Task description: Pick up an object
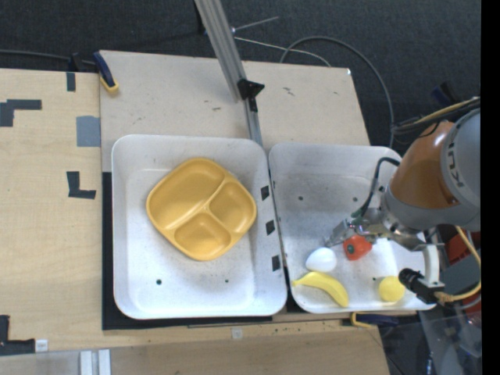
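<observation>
The right bin (312, 170) holds a small red round object (358, 247), a white egg-shaped object (320, 259), a yellow banana (326, 287) and a yellow lemon-like ball (391, 289). My gripper (356, 231) hangs low over the bin's right half, directly above and touching or nearly touching the red object. The arm's orange band (422, 174) and grey wrist hide the bin's right wall. Whether the red object is gripped is unclear from this angle.
The left bin (129, 272) carries a yellow divided plate (201, 208). A slanted metal rail (226, 53) runs down to the seam between the bins. Black cables (375, 76) lie beyond the right bin.
</observation>
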